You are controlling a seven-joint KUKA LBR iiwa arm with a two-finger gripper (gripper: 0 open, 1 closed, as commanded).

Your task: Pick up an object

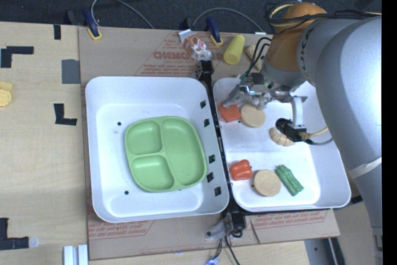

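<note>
Over the right bin (322, 192) we're at the reach step: our gripper (248, 98) hovers low at the far end, right above a tan disc (253, 116) beside an orange piece (230, 113). Open or clenched? We can't tell, nor whether it touches. Next, we'd judge, a straight drop onto the disc, then a squeeze.

Upper items: orange piece (230, 113) touching tan round disc (252, 116)
Right edge: small beige piece (282, 136)
Lower row: red-orange pepper (240, 169), tan disc (267, 182), green block (289, 179)
</note>
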